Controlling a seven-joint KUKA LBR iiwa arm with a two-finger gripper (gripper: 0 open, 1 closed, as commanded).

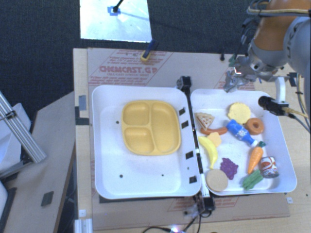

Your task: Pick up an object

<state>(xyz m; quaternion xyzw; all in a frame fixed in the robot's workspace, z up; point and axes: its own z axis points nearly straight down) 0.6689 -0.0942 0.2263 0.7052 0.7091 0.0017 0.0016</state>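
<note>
Right white bin (286,171) holds light, rigid blue plastic bottle (241,132); grip mid-body. Gripper (232,85) above, finger state unclear.

Glossy white plastic bins (146,191) hold a matt yellow plastic tray (150,127).

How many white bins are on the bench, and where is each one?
2. The left shallow white bin holds a yellow divided plastic plate; the right shallow white bin holds toy food.
</note>
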